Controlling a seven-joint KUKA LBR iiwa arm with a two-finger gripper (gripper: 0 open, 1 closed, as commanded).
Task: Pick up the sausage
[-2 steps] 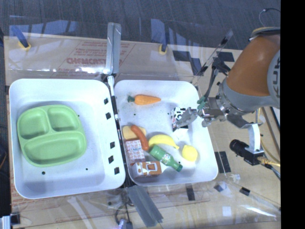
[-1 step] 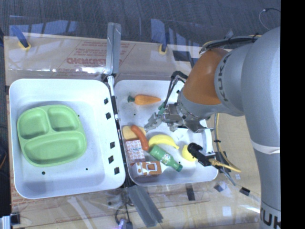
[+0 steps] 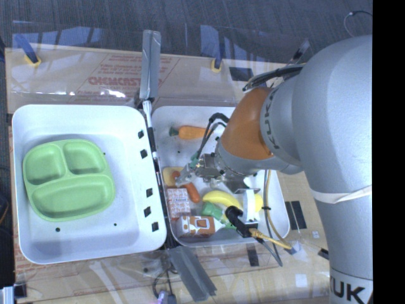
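Observation:
The sausage is a short orange-red piece lying in the right bin, just left of the banana. My gripper hangs low in that bin, directly above and behind the sausage's far end, close to it. The wrist and its orange band hide much of the bin's right half. Nothing is visibly lifted off the bin floor.
An orange carrot lies at the right bin's far side. A patterned packet, a brown box, a green piece and a yellow piece crowd around the sausage. The left bin holds a green divided plate.

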